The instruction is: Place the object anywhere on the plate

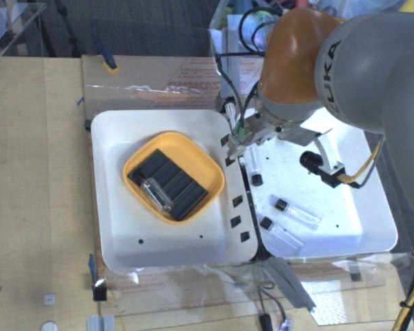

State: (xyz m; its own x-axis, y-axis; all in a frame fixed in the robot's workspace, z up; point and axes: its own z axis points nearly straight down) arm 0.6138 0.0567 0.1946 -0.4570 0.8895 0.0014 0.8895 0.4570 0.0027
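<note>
My gripper point(243, 135) hangs over the seam where the two white bins meet, at about 1 o'clock from the yellow plate point(201, 158). My own wrist and the orange band point(293, 47) above it cover it from this angle, so I cannot tell whether it is open or closed.

The plate sits in the left bin point(114, 205), tilted like a diamond. A black ridged block point(183, 181) lies across its middle. A small clear piece point(156, 192) rests on the block's 8 o'clock end; I cannot make out what it is.

Just at 5 o'clock from my gripper, a clear vial point(252, 165) with a black cap lies at the left edge of the right bin point(362, 226), running roughly 12 to 6 o'clock. I cannot tell whether it touches the gripper. It is off the plate, just past the plate's 3 o'clock corner.

Two more capped vials lie farther into the right bin: one point(297, 212) near the bin's middle, pointing 10 to 4 o'clock, and another point(281, 236) at 7 o'clock from it, close by.

Small black clips point(236, 202) run along the seam between the bins. The wooden counter point(34, 185) spreads out toward 9 o'clock.
</note>
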